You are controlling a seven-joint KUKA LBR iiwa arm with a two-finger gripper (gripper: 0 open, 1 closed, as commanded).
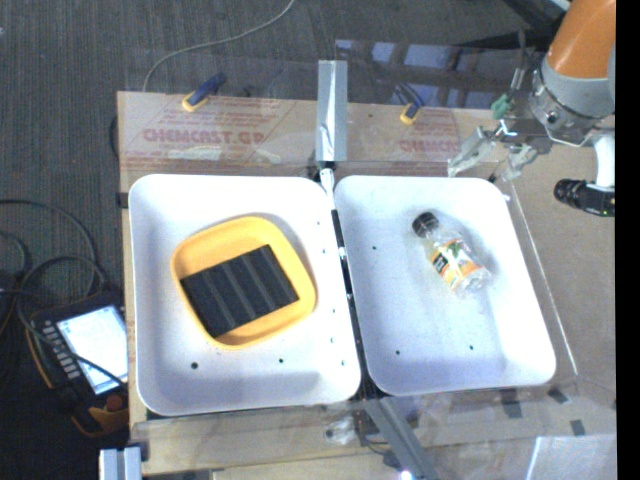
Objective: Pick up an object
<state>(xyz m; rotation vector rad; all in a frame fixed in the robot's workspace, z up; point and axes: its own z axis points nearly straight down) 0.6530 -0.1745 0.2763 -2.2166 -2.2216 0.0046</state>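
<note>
Two bins, claw parked above the far right rim

Two white bins side by side on the worktop (230, 133). Claw (487, 155) up at the far edge of the right bin (520, 348), hanging from a grey wrist under the orange band of the arm (585, 28). Fingers spread apart, nothing between them. Clear of the bin floor, over the rim rather than over any object; judged a ready or transit pose, high enough to swing in without clipping the wall.

Small clear plastic bottle (452, 256) below and slightly left of the claw in this view, lying on its side in the right bin. Black cap pointing up toward the claw's side of the bin, orange-and-white label on the body. Apart from the walls on every side, so room for fingers on either flank. Nearest candidate for the pick.

Yellow tray (195, 253) well off to the claw's left, in the left bin (160, 368), across the divider between the bins. Sitting flat, turned a little askew. Black ribbed pad (240, 290) resting inside it, filling most of the well. Wide and low; probably a harder grasp than the bottle.

Blue-handled clamps pinning the board at the far side, left of the claw; presumably to keep the worktop surface from shifting.

Pick not yet begun. Likely next need: descend toward the bottle, fingers set across its narrow width, since a round body lying down may roll if pushed from one side.
</note>
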